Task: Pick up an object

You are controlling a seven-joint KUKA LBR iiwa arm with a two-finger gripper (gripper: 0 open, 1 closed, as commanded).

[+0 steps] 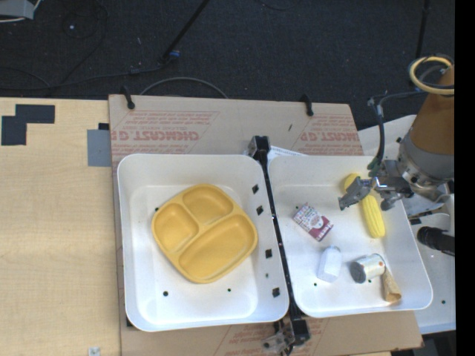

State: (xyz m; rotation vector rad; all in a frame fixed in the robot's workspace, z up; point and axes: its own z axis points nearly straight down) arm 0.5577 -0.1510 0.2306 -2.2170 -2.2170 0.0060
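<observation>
- Camera view, left bin (141,288): yellow divided plate (204,232) lying flat near the middle, three compartments up.
- Right bin (297,173): yellow corn cob (372,215) toward the far right side; small red-and-white carton (312,222) near the centre; white cup (329,263) on its side just in front; grey-and-white cylinder (367,268) beside a tan piece (390,288) at the near right corner.
- Pincer (358,192) low over the right bin, just left of the corn cob's upper end; spread of the pincer: cannot tell; nothing seen gripped.
- Arm (430,136) entering from the right.
</observation>
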